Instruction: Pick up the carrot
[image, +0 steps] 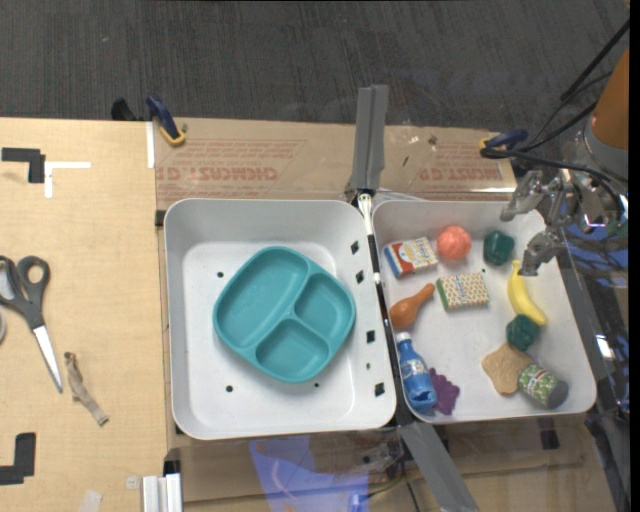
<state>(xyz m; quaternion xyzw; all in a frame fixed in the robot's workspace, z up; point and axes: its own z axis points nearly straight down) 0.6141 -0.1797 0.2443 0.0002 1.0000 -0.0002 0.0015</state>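
Jaws on the gripper (537, 225) stand slightly open, gripping nothing, above the right bin (575, 325) near its far right rim. One carrot (411, 304) lies at that bin's left side, beside one blue bottle (412, 370), one banana (524, 295) and two green pieces.

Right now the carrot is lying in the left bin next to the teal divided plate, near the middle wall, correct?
Not quite. The carrot lies in the right bin, near the middle wall, just below the small milk carton. The teal divided plate sits by itself in the left bin. The camera view shows this.
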